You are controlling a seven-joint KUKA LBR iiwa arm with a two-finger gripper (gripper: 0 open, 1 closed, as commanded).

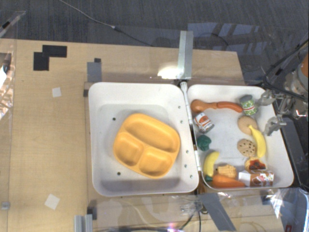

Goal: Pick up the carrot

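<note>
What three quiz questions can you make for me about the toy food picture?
1. True or false: the carrot lies in the same bin as the yellow plate.
2. Which lies nearest the carrot? A) the corn cob B) the green can C) the hot dog
3. Fill the gap: the gripper is at the right bin's ____ edge.

Key: 1 false, the carrot is in the right bin. 2 A. 3 right, far from the carrot at the bin's near edge.
</note>
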